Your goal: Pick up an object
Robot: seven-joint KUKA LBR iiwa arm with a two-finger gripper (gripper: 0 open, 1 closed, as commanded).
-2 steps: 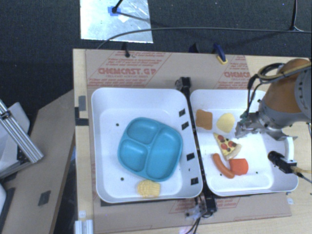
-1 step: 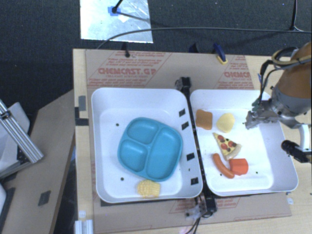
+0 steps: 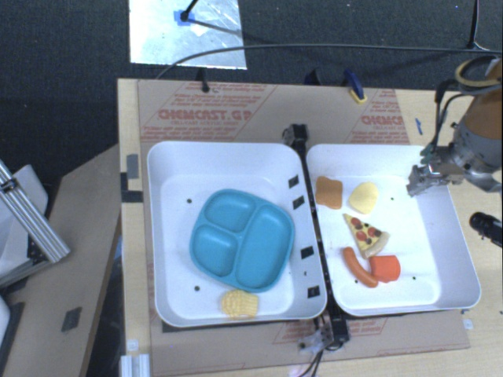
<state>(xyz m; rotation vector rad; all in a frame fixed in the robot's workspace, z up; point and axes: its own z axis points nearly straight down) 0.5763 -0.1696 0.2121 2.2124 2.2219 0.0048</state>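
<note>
two bins (image 3: 169, 163), one tray (image 3: 241, 240), six foods (image 3: 366, 235).

Both bins (image 3: 169, 210) white. Divided tray (image 3: 240, 239) solid light blue. Corn cob (image 3: 239, 303) yellow, bumpy kernel pattern. Toast piece (image 3: 328, 192) orange-brown. Round lump (image 3: 363, 198) pale yellow. Pizza slice (image 3: 367, 234) yellow with red dots. Sausage (image 3: 358, 267) red-orange. Block (image 3: 384, 268) orange.

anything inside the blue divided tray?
The blue tray has three bare compartments. The corn cob lies outside it, against its near rim. Whatever is under the tray is covered.
</note>
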